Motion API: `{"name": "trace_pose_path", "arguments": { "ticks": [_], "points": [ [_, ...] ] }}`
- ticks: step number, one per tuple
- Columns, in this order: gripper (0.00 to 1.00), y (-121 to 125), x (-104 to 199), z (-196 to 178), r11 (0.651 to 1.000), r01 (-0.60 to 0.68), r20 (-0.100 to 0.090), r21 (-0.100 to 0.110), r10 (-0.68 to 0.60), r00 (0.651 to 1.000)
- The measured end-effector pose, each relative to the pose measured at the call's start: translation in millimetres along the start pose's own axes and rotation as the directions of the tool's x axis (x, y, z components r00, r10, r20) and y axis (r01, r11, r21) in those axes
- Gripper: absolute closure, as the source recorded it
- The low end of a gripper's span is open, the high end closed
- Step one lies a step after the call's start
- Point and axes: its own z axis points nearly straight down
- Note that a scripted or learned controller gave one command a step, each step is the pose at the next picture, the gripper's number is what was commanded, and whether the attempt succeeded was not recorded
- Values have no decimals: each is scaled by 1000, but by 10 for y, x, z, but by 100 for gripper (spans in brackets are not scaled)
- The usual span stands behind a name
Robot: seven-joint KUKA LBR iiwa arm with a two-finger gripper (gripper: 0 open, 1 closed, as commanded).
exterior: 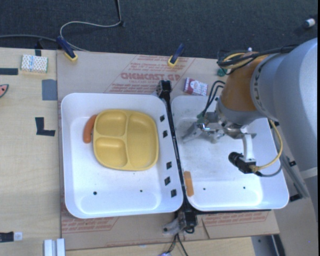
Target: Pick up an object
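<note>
The arm hangs over the right bin, its tool low near that bin's left side; whether it is open or closed I cannot tell. This looks like the reaching step. The nearest object, a small orange piece, lies against the left wall, so next comes a descent onto it.
</note>
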Motion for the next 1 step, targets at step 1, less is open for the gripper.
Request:
{"name": "trace_pose_path", "arguments": {
  "ticks": [1],
  "points": [
    [100, 6, -8, -99, 1000, -1, 2, -3, 1, 1000]
  ]
}}
